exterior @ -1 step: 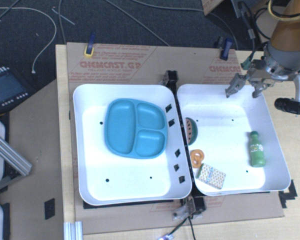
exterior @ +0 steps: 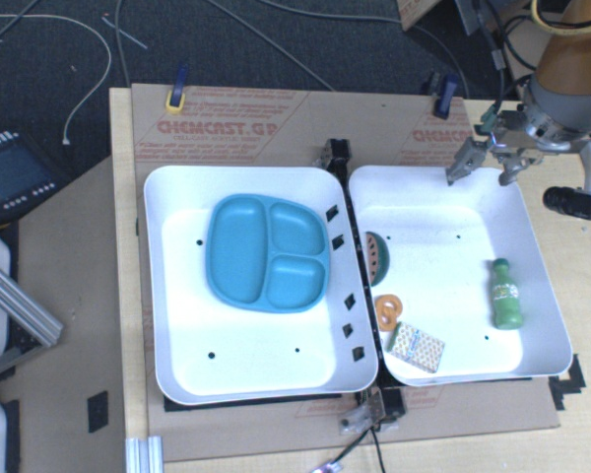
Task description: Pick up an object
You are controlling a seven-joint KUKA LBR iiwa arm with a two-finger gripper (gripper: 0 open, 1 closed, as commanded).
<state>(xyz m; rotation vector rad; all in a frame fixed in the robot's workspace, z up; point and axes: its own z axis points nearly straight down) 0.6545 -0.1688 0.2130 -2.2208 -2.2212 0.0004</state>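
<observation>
Above the right bin's (exterior: 532, 254) far rim the gripper (exterior: 487, 164) hovers, fingers spread wide, nothing between them. No grasp yet; my read is the approach step. Candidate objects all sit in the right bin: green bottle (exterior: 506, 294) near the right wall, lying roughly lengthwise; pretzel (exterior: 388, 310) and patterned packet (exterior: 417, 348) near the left wall at the front, close together; a melon-slice toy (exterior: 374, 257) tight against the divider.

Best target is probably the bottle: well apart from the rest, clear on both sides. Turn the fingers across its narrow width, come straight down over the body, not the cap. It is round and smooth plastic, so an off-centre close could roll it away. The packet looks flat and thin, hard to get fingers under. The pretzel is a small ring, glossy orange-brown, and the slice hugs the wall, leaving little finger room.

Left bin (exterior: 177, 353) holds a blue tray (exterior: 266, 252), three-compartment, matte moulded plastic, too broad for this grasp. Both bins are shallow, white, with rounded corners.
</observation>
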